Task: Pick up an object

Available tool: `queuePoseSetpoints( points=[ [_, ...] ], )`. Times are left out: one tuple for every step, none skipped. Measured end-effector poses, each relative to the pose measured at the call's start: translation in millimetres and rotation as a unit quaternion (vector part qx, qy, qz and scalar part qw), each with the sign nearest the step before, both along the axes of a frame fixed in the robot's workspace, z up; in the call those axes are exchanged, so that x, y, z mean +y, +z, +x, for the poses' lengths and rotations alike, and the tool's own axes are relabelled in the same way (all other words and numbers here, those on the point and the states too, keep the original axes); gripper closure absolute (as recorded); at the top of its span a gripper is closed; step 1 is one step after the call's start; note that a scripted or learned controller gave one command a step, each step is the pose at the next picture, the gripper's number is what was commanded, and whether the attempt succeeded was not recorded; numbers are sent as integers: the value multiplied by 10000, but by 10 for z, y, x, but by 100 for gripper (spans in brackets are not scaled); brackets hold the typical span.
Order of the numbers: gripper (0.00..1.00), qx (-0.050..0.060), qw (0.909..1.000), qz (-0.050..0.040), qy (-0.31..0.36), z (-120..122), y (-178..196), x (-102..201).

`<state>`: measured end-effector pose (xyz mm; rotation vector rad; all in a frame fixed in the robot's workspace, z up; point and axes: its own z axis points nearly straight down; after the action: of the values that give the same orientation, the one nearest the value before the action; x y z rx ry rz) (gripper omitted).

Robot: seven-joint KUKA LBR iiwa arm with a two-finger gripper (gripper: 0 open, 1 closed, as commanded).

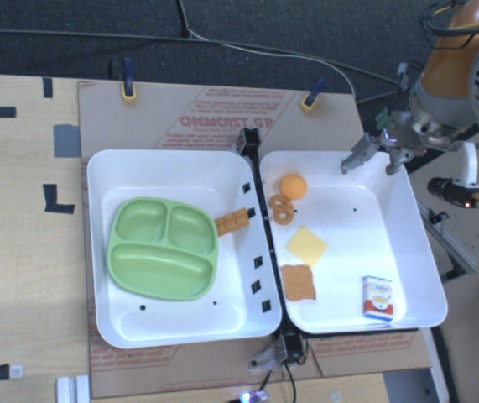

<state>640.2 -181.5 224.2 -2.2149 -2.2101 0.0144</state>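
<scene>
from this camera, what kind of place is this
Probably a robotics lab bench set up for picking trials: two white bins clamped on cardboard, toy food such as the orange ball, and the gripper over the right bin.

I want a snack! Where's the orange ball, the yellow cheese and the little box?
orange ball point(293, 185), camera view, middle of the ball.
yellow cheese point(306, 245), camera view, centre of the slice.
little box point(378, 297), camera view, its top face.
</scene>
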Motion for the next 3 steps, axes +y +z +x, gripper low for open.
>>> queuePoseSetpoints(
  points=[
    [0, -70, 10000, -13, 18, 27, 94, 7],
    [0, -47, 10000, -11, 16, -80, -457, 35],
    [0, -40, 10000, -11, 23, -76, -1100, 86]
  ],
)
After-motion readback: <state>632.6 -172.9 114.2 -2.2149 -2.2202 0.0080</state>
